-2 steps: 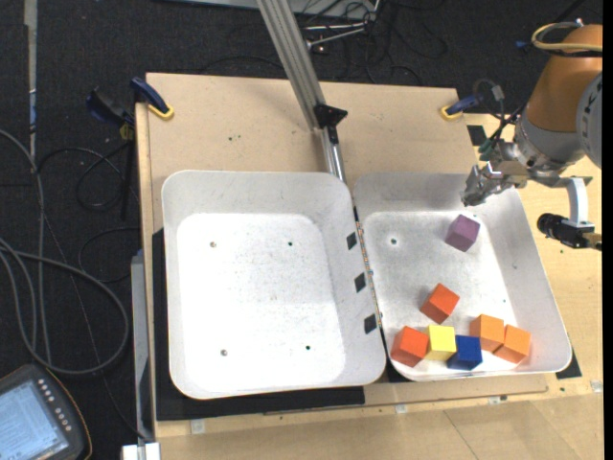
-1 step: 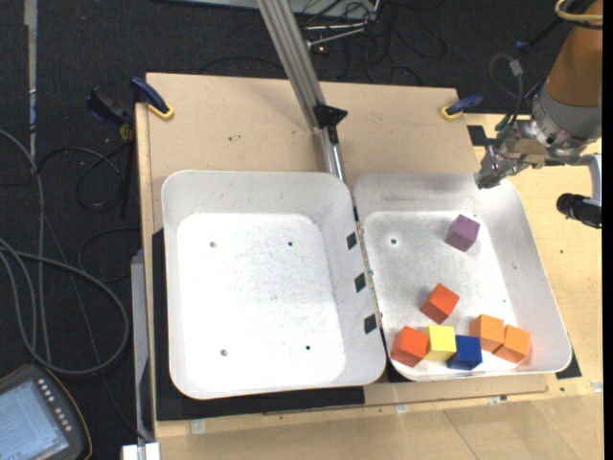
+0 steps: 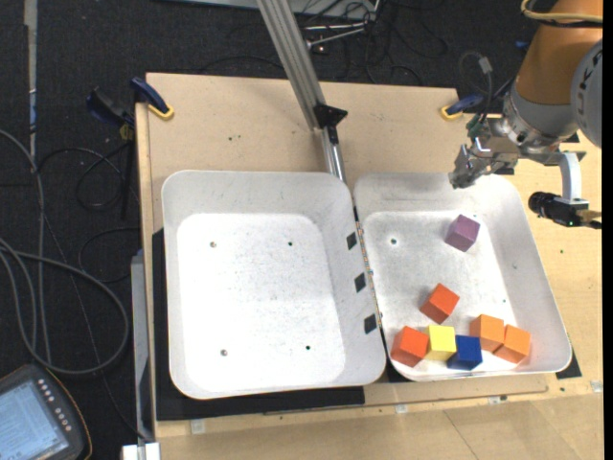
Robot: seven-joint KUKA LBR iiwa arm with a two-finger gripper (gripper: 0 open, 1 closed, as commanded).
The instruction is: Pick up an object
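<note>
1. The gripper [image 3: 466,173] hangs over the right bin's [image 3: 536,257] far rim; I cannot tell its opening.
2. A purple cube [image 3: 463,232] sits near it, other blocks [image 3: 460,338] clustered along the near wall.

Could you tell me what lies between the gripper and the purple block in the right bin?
Nothing: in the camera view, only bare white bin floor separates the gripper from the purple block.

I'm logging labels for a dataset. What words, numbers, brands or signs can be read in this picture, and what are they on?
None can be read.
The screen at the lower left corner is lit, but its content is too blurred to read.
The blocks, the two bins and the arm show no lettering.
</note>
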